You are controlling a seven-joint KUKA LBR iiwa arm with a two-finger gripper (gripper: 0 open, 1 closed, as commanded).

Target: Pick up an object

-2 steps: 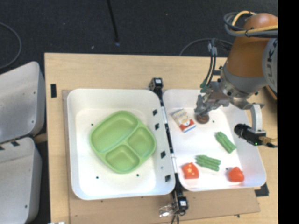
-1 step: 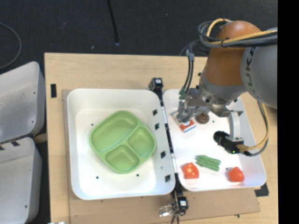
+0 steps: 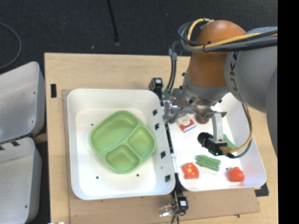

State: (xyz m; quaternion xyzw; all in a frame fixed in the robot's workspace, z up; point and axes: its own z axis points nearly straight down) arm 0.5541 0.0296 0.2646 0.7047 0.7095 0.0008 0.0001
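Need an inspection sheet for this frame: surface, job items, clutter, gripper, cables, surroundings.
Surface: wooden bench bearing left bin and right bin, side by side.
Job's things: right bin holds red-and-white item, green pod, left red item, right red item; left bin holds green divided plate.
Clutter: nothing seen.
Grippers: gripper over right bin's far left corner, by the red-and-white item; grip state cannot be told.
Cables: yellow and black cables loop over the orange band.
Surroundings: dark floor; pale panels left of bench.
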